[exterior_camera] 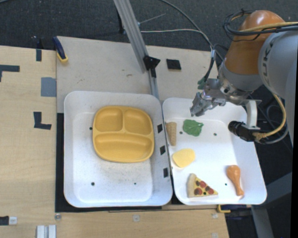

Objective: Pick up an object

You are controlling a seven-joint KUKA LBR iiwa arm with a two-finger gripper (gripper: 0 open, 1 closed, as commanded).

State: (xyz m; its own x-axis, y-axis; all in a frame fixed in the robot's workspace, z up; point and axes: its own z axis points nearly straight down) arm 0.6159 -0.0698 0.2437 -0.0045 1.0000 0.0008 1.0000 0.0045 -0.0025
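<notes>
My gripper (196, 110) hangs over the back of the right bin (250, 160), just above and left of a green leafy toy (192, 127). Nothing shows between its fingers. In the same bin lie an ice-cream cone (171, 132) along the left wall, a yellow chip-like piece (183, 157), a pizza slice (201, 187) near the front and a chicken drumstick (235, 179) at the right.
The left bin (77, 182) holds a yellow divided plate (123, 133). A slanted metal pole (138, 36) rises behind the bins. A black cable connector (239, 130) hangs over the right bin's right side.
</notes>
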